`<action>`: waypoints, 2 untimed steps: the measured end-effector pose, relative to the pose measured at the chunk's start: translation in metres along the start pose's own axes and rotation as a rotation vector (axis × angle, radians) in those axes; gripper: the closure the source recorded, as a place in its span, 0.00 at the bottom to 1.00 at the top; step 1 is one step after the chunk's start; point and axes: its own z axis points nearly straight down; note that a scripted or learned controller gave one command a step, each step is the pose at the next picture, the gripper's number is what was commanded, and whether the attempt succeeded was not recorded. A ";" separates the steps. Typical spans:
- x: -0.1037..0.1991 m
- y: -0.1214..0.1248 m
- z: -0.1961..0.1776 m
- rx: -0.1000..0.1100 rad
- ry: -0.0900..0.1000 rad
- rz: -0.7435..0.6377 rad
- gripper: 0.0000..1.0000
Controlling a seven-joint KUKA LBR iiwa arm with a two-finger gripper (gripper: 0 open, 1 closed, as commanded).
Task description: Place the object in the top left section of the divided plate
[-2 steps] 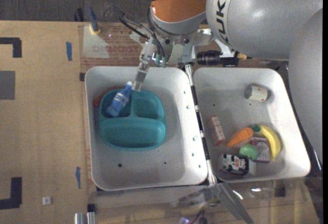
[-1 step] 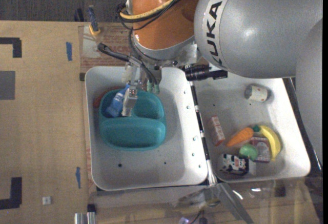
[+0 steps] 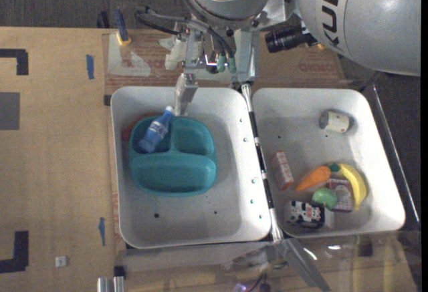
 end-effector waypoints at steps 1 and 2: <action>-0.061 0.000 -0.038 -0.001 -0.002 0.009 0.00; -0.046 -0.045 -0.037 0.004 0.003 0.546 0.00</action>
